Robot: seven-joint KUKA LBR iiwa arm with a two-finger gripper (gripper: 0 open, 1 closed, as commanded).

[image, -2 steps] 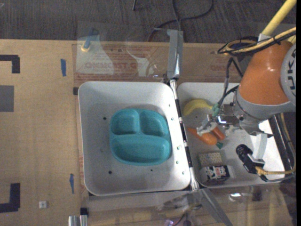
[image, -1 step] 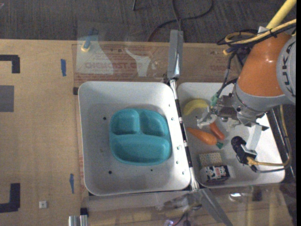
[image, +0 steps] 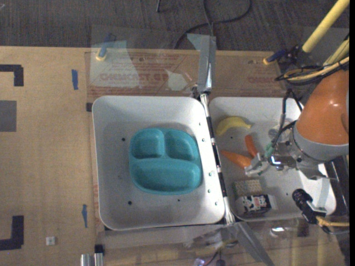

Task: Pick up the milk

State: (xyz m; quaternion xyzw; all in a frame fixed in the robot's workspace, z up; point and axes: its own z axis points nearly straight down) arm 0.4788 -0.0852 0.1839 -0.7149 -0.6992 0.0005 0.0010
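A single fixed camera looks down from above at a slight slant, far enough back to take in the whole desk (image: 44,148), both white bins (image: 111,126) side by side, and a strip of dark floor (image: 83,10) along the top edge.

Left bin (image: 111,121): smooth white plastic | tray (image: 165,160): glossy teal plastic | bench (image: 44,159): matt cardboard-brown | milk (image: 256,203): printed carton | arm (image: 327,115): glossy orange band
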